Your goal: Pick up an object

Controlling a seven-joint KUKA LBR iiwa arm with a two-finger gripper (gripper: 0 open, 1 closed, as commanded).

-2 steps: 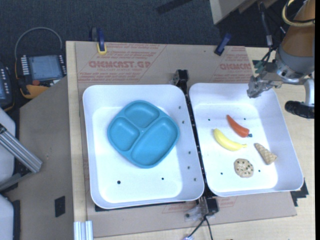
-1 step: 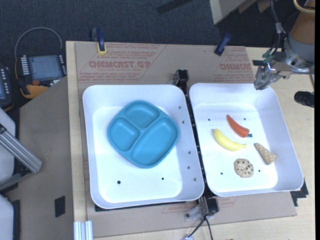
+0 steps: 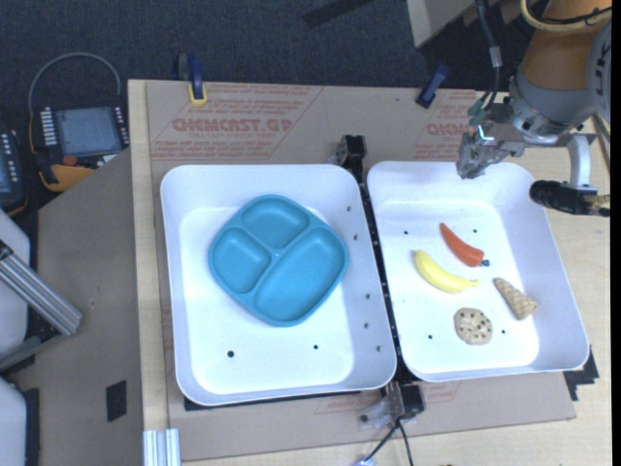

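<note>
The pincer (image 3: 474, 163) hangs at the frame's upper right, its grip state unclear to us — we should centre over the orange carrot (image 3: 461, 245) just below, then descend squarely.

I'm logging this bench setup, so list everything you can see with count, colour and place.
shallow white plastic bins: two, white, side by side on the bench
blue divided plastic plate: one, blue, in the left bin
toy carrot: one, orange-red, right bin
yellow toy banana: one, yellow, right bin, just below the carrot
round speckled cookie: one, tan, right bin, near edge
tan wedge-shaped piece: one, tan, right of the cookie
end effector: one, grey, over the right bin's far edge
</note>
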